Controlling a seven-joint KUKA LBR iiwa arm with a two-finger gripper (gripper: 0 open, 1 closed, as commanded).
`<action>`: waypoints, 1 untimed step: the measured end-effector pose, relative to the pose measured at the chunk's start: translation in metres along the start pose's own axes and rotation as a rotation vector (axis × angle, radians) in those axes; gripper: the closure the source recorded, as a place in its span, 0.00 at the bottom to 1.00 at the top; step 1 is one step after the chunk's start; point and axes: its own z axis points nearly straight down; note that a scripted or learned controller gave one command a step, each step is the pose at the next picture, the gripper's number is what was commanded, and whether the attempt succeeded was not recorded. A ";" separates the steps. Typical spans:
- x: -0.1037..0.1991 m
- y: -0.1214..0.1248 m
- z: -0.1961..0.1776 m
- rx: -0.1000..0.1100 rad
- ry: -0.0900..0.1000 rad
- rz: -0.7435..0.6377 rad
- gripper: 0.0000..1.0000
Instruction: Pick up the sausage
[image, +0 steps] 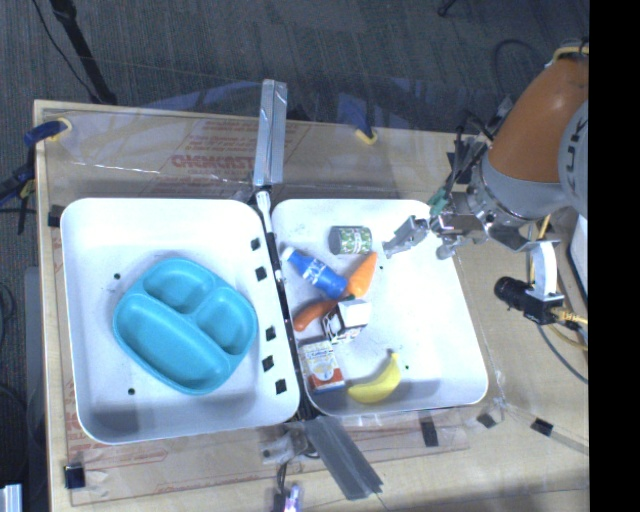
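Grey arm (560, 120) with a broad orange band, black cables, and a small metal claw (402, 237).

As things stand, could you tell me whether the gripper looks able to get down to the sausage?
Probably yes: the sausage lies exposed from above, though the small box touching it crowds the gripper.

Sausage in the right bin

The sausage (313, 313) is a short orange-red link lying flat and slanted near the bin's left wall, its upper end just beside a small white carton (347, 317), below a blue bottle (314, 271).
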 end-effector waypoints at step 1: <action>0.047 0.041 0.143 0.000 0.000 -0.166 0.00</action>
